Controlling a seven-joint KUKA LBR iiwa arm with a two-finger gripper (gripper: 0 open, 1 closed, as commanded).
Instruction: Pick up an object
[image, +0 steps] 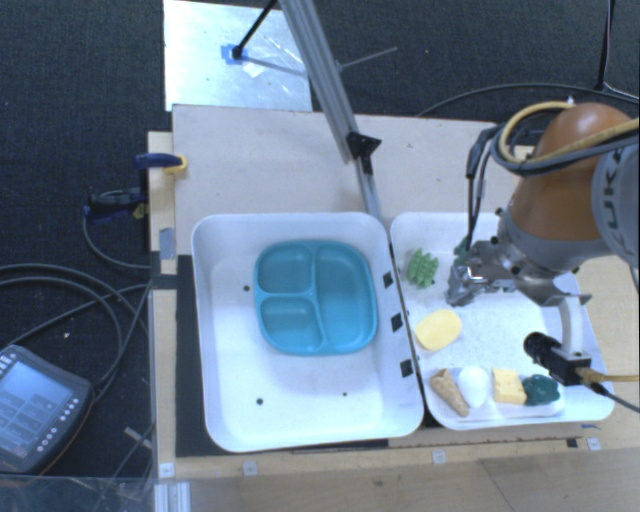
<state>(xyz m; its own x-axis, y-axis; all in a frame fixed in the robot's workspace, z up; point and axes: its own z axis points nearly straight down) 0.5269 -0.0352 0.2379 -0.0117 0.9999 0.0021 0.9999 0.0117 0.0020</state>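
The right bin (500, 415) holds several small objects: a green leafy piece (421, 267) at its upper left, a yellow oval (438, 329) near its left side, and along the front a tan cone (449, 391), a white egg (473, 384), a yellow block (508, 386) and a dark teal lump (541, 389). My gripper (463, 287) hangs over the upper part of this bin, just right of the green piece and above the yellow oval. I see nothing between its fingers.
The left bin (225, 400) holds a teal divided plate (315, 297). A grey pole (335, 90) slants down to the bins' shared rim. The arm's orange band (575, 170) and grey body cover the right bin's right side. Cables lie left of the bench.
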